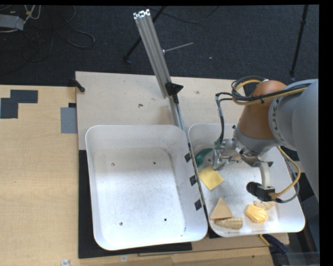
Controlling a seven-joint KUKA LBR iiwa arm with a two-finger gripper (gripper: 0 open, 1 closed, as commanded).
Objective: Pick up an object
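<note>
A pale worktop (36,171) of light wood grain fills the left, marked with several grey rectangular patches (68,119) near its upper part. A lighter board (125,98) lies behind the bins, with a small black clip (79,86) at its left corner. A slanted aluminium rail (154,52) rises from the board, tipped with a checkered tag (141,14) and carrying a black bracket (173,89) lower down. Beyond, dark carpet (218,36) carries loose cables (31,23). A black mat (85,218) edges the bins' underside.
</note>
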